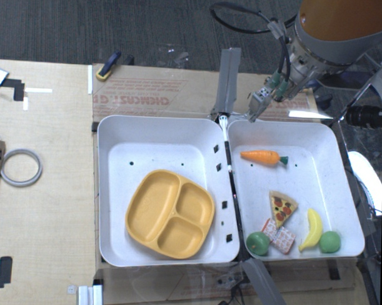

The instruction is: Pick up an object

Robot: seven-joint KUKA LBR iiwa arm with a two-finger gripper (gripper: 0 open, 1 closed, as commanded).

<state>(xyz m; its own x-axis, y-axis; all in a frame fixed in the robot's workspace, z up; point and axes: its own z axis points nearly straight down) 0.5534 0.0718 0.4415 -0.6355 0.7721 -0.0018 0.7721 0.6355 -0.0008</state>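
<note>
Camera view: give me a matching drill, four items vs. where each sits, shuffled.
Items:
1. carrot
2. divided yellow plate
3. banana
4. tape roll

Places:
A. on the bench, left of both bins
B. right bin, far end
C. left bin
D. right bin, near end, between the pizza slice and a green ball

Pairs: 1-B, 2-C, 3-D, 4-A
</note>
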